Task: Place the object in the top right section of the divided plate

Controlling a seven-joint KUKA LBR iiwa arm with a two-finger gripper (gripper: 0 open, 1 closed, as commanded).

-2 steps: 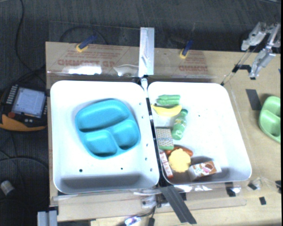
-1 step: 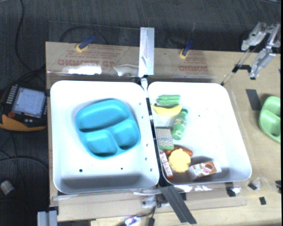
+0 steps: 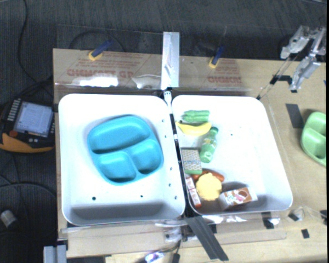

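A blue divided plate point(image 3: 126, 147) lies in the left white bin point(image 3: 77, 201). It has one long section at the back and two smaller ones in front, and nothing rests in any of them. The loose objects lie along the left side of the right bin point(image 3: 263, 147): a green ridged piece point(image 3: 195, 115), a yellow banana point(image 3: 194, 128), a green bottle point(image 3: 208, 145), a grey speckled block point(image 3: 191, 160), a round yellow-orange item point(image 3: 209, 186) and a brown-red packet point(image 3: 236, 196). My gripper point(image 3: 306, 51) shows as grey metal parts at the far right, beyond the bins and well away from the objects.
A green object point(image 3: 315, 136) sits on the bench right of the right bin. A metal divider strip point(image 3: 170, 59) stands behind the seam between the bins. A handheld device point(image 3: 30, 122) lies on the floor to the left.
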